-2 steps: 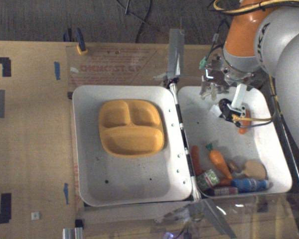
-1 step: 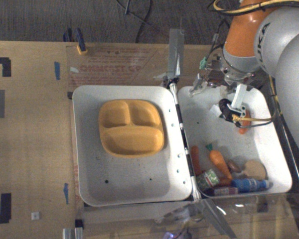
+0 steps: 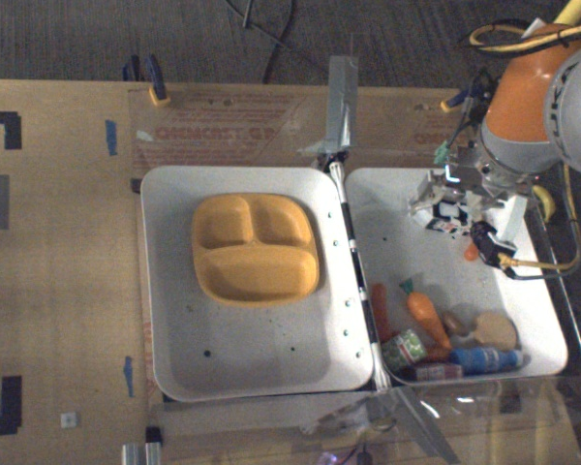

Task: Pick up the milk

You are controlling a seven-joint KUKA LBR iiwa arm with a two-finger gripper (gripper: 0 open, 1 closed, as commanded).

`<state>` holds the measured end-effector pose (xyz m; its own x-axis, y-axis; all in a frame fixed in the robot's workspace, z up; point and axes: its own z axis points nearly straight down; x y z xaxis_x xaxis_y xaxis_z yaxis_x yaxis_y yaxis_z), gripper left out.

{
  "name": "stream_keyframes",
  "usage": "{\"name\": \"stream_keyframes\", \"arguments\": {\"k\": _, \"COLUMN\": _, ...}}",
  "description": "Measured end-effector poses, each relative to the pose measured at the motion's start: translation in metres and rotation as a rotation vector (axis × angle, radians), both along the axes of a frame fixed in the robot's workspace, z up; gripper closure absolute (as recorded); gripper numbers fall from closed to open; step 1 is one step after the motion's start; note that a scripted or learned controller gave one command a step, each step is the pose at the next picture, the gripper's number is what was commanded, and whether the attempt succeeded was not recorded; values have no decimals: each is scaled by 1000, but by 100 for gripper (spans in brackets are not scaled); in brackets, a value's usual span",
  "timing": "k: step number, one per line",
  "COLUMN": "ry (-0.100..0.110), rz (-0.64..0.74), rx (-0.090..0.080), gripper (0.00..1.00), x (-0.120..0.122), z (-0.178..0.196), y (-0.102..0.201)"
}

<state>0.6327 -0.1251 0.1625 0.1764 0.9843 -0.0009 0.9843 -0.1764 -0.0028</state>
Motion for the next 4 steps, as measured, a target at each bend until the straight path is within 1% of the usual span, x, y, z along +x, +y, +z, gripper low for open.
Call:
{"name": "stream_keyframes", "arguments": {"k": 1, "ry": -6, "rz": 74, "rx": 0, "gripper": 0, "x": -24, "z": -77, "y": -62}}
{"name": "stream_keyframes", "arguments": {"k": 2, "ry": 50, "rz": 10, "rx": -6, "gripper": 0, "x": 20, "z": -75, "y": -48}}
{"name": "stream_keyframes", "arguments": {"k": 3, "ry": 64, "rz": 11, "rx": -10, "gripper": 100, "x": 17, "z": -67, "y": -50}}
{"name": "stream_keyframes", "arguments": {"k": 4, "ry": -5, "rz": 755, "rx": 1, "gripper": 100, "x": -20, "z": -3, "y": -30}}
